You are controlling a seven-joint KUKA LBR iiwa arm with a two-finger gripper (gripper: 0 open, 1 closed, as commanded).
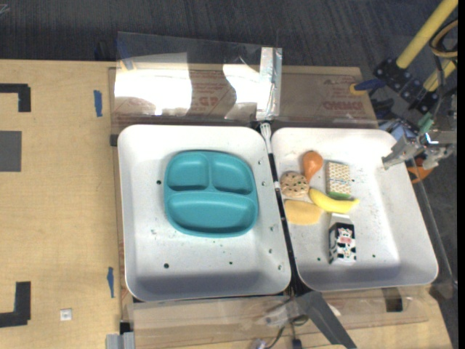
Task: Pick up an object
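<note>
The right bin [392,217] holds several small items clustered in its left half. An orange rounded piece [312,163] sits at the back, with a speckled cookie [294,185] just in front of it. A tan wafer block with a green edge [338,178] lies beside a yellow banana [333,201]. A pale yellow chunk [303,212] rests by the divider. A black-and-white cow-print carton [343,243] stands nearest the front. My gripper [411,150] hovers over the bin's back right rim, apart from every item.
The left bin [138,253] carries a teal divided plate [211,193]. A clear plastic sheet [196,86] stands behind the bins. Cables and a yellow bar [434,22] crowd the upper right by the arm.
</note>
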